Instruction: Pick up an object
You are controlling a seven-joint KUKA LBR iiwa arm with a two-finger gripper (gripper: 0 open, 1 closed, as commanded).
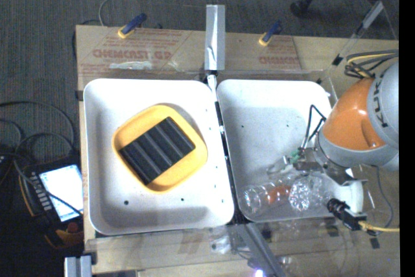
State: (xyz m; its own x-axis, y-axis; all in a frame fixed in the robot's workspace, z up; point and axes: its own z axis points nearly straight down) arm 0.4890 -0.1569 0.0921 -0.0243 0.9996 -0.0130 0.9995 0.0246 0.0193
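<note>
- Best approach, judging from the layout: come down squarely over the clear plastic bottle [279, 194], straddle its width rather than its length, and close only once the body sits between the closing surfaces.
- Worth keeping clear of the right bin [259, 107] lower wall, since the bottle lies close against it at lower right of the frame.
- Slow closing advised; thin clear plastic likely to dent or squirt sideways under a hard pinch.
- Tool [299, 164] hanging low at right of the frame, just above the bottle, under the arm's orange band [349, 119]; opening width impossible to tell here, and nothing seen gripped.
- Bottle: transparent, lying on its side, crinkled and glinting toward its right end, with a reddish patch near the middle, perhaps a label or residue.
- Hard to read its outline against the white bin floor; exact ends uncertain.
- Alternative target at centre left of the frame: a yellow tray-like object with a dark ribbed insert [159, 148], lying flat in the left bin [104, 100], broad and probably awkward for a pinch.
</note>
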